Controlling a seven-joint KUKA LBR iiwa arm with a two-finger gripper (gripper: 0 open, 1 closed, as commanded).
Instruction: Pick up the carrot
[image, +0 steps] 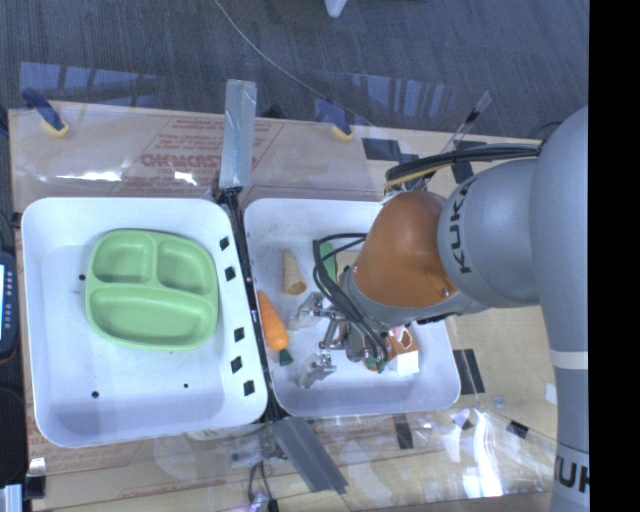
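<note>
The gripper (309, 343) sits low in the right bin (440, 385), its two metal fingers spread apart with only bare bin floor between them. Just to its left, the carrot (272, 320) lies along the bin's left wall, orange body with the green end nearer the camera, outside the fingers. Up and slightly left of the gripper lies a tan cone (292, 272). Well to its left, in the left bin (60, 410), rests a green divided plate (150, 290).
</note>
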